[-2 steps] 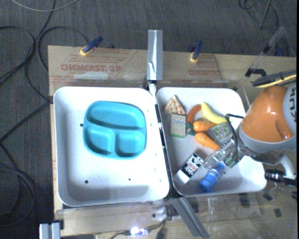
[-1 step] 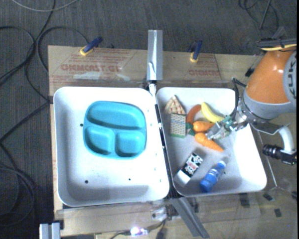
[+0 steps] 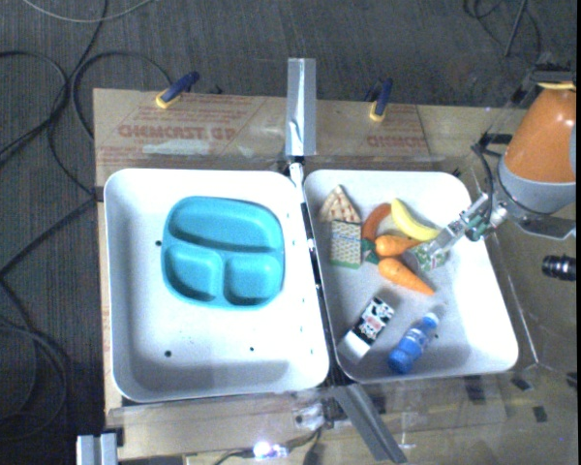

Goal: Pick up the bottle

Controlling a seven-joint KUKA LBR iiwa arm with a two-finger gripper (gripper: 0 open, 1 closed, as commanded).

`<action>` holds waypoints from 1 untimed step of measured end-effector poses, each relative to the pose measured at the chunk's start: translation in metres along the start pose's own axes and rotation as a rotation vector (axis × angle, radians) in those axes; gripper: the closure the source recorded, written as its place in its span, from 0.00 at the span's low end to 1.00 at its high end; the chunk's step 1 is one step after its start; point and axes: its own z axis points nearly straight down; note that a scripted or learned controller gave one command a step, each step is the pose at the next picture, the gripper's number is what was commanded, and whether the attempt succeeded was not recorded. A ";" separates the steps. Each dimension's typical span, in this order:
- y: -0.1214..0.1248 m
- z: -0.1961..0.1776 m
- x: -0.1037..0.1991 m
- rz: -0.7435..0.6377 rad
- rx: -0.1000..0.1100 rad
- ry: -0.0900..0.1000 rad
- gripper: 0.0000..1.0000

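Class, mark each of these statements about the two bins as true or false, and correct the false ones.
1. The blue bottle lies in the right bin. True.
2. The blue tray sits in the right bin. False: it is in the left bin.
3. The gripper is above the bottle. False: it is near the carrots, apart from the bottle.
4. A banana lies in the right bin. True.
5. The bottle stands upright. False: it lies on its side.
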 end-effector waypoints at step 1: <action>0.000 0.000 0.000 0.000 0.000 0.000 0.00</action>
